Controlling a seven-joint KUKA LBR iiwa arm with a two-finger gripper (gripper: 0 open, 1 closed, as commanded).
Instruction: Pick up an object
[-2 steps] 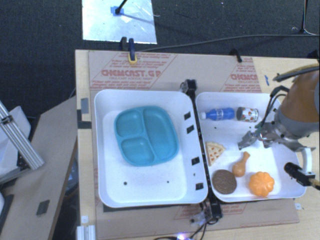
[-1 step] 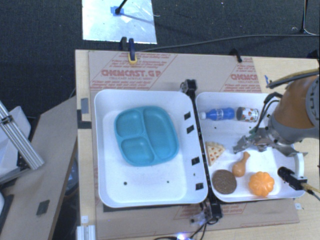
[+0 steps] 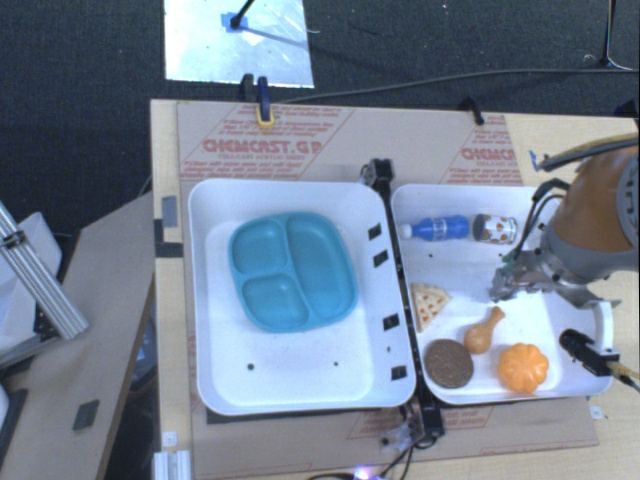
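Observation:
The right bin (image 3: 470, 208) holds several things. A blue bottle (image 3: 438, 228) lies on its side at the back, with a small patterned can (image 3: 494, 229) to its right. A pizza slice (image 3: 428, 305) rests near the left wall, and a brown disc (image 3: 449, 362) lies in front of it. A tan drumstick (image 3: 484, 330) and an orange pumpkin (image 3: 523, 366) sit toward the front. My gripper (image 3: 503, 284) is low in this bin, just above the drumstick's thin end and below the can. Nothing shows in its grasp.
The left bin (image 3: 215, 368) holds a teal divided plate (image 3: 293, 271). A black divider with clips (image 3: 392, 268) runs between the bins. The grey and orange arm (image 3: 595, 223) covers the right bin's right side.

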